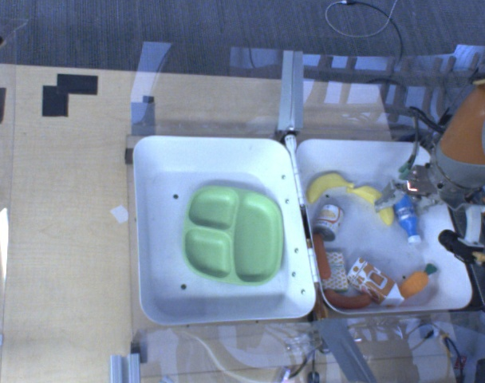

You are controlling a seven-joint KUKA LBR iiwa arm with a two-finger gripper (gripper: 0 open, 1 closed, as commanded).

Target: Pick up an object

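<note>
Blue bottle (405,216), the object nearest the gripper, lies on its side just off the middle of the right bin (442,298), toward 3 o'clock. It is smooth, glossy plastic, a small cylinder with a white cap, and the cap end points toward 5 o'clock.

At the far left, the pale wooden bench (67,214) has a matte grain. The left bin (155,294) is a shallow white tray with rounded corners. It holds a light green plate (234,234), rounded and square-ish, moulded into three compartments.

In the right bin, a curved yellow banana (332,185) sits at 10 o'clock. A small round can (328,218) lies at 9 o'clock against the wall. A long reddish-brown sausage shape (332,284) curves along the 7 o'clock corner. A white and orange carton (370,278) lies tilted at 6 o'clock, touching the sausage. An orange carrot (415,284) with a green top rests at 5 o'clock.

The gripper (410,187) hangs at 12 o'clock from the bottle, just beside it. Whether it is spread or pressed together cannot be told. The grey arm (466,170) with its orange band enters at 3 o'clock.
</note>
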